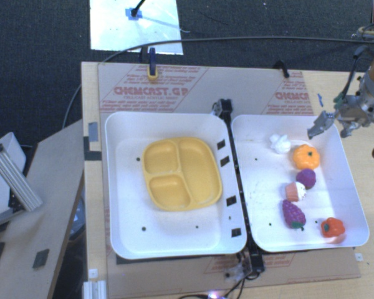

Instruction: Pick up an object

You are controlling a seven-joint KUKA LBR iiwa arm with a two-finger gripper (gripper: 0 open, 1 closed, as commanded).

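A: Where does the gripper sit?

B: Over the right bin's far right corner, its two prongs spread apart with nothing between them.

A: And the nearest thing to take?

B: The orange pumpkin, round and ribbed, just below and left of the gripper. A white lumpy piece lies beside it; the purple grapes lie toward the near edge. All look like smooth plastic toys.

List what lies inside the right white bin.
Inside the right white bin: a white lumpy toy, an orange pumpkin, a purple round fruit, a pink-and-white cupcake, purple grapes and a red-orange pepper. Anything beneath them is hidden.
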